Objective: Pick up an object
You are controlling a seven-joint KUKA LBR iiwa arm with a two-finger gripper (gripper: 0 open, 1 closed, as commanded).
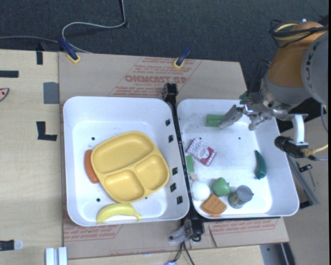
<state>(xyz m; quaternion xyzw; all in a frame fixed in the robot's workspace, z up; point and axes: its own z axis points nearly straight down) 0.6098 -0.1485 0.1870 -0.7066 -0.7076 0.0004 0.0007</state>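
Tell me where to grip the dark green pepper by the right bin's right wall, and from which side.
Grip the dark green pepper across its narrow middle, coming straight down from above. It lies flat and long, roughly parallel to the right bin's wall and close to it, so a sideways approach looks blocked there. Set the fingers across its width; the gripper is apart from it.

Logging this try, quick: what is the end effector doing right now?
End effector: open, holding nothing, fingers spread above the right bin near the green block.
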